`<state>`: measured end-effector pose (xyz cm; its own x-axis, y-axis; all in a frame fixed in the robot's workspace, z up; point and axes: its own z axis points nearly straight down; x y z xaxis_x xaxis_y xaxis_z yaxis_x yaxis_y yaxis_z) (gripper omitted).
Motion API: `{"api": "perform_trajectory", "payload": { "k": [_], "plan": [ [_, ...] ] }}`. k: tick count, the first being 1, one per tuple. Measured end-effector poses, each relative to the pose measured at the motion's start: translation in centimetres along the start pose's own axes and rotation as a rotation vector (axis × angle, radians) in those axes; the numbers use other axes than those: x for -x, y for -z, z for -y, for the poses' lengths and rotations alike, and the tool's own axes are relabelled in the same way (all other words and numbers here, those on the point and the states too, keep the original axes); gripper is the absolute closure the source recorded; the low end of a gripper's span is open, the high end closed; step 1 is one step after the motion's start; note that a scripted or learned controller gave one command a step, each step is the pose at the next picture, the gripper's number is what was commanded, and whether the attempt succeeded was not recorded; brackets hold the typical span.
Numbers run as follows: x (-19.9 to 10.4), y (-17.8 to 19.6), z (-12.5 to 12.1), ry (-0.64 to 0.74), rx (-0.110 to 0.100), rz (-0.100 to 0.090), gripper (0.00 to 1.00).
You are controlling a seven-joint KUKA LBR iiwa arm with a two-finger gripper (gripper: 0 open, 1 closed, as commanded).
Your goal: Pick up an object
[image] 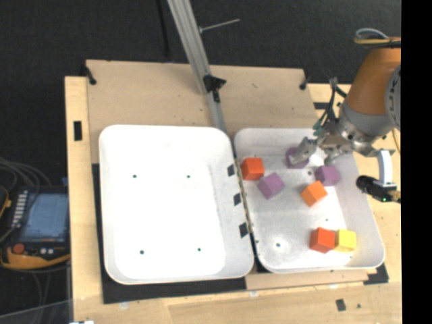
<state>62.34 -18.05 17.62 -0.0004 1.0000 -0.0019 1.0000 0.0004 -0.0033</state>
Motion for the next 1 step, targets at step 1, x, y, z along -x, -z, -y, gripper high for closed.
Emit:
{"api": "perform_trajectory", "payload": {
  "k": [1],
  "plan": [
    [-0.08,-4.34,0.59,-0.002,0.000,0.000,0.00]
  ]
}}
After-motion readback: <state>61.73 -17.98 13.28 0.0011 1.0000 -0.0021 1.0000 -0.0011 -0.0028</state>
